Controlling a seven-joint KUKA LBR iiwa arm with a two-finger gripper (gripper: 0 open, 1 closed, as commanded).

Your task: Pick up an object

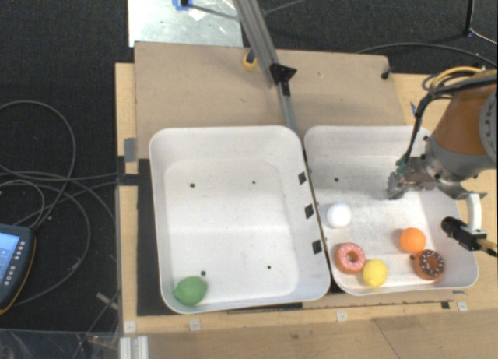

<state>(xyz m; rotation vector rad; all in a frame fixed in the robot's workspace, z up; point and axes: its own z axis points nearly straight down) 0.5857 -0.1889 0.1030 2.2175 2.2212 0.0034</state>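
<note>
While you scan from the left, you meet the left bin (233,147) first, with a green ball (190,290) lying in its near left corner; being round, it gives you no long axis and no heading.

Move on to the right bin (354,143) and you find five pieces gathered toward its near side. A white ball (338,215) sits near the dividing wall, apart from the others. Nearer you, a pink-frosted donut (350,257) lies flat with its hole facing up, and a yellow ball or lemon (375,272) is just beside it, perhaps touching; you cannot tell whether it is slightly elongated. An orange ball (412,240) lies further right, and a chocolate donut (429,265) with sprinkles lies flat just beside it, close to the bin's near right wall.

Over the right part of that bin you see the gripper (405,184), low and well clear of all five pieces. Its tip is small and dark, so you cannot tell its state, and nothing is visibly held. Part of the arm (461,139) is cut off at the right edge.
</note>
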